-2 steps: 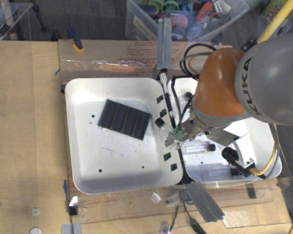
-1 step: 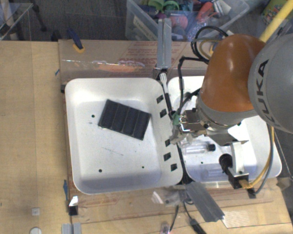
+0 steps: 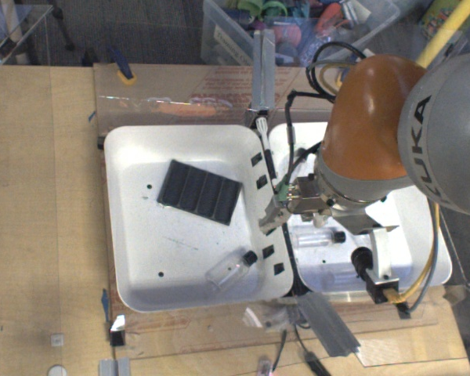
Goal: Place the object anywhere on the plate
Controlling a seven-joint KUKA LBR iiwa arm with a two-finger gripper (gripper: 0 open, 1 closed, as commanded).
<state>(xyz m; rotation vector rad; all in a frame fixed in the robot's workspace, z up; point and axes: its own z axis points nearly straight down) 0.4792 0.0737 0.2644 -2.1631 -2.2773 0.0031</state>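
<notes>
Here the arm point(image 3: 376, 124) hangs over the right bin point(image 3: 423, 210) w/ claw state unclear, while dark ridged plate point(image 3: 200, 192) & clear small bottle point(image 3: 233, 268) lie in left bin point(image 3: 133, 155).

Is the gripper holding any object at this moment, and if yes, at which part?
It cannot be told. The gripper hangs over the right bin, close above a small clear bottle, and the arm's wrist hides the contact.
</notes>
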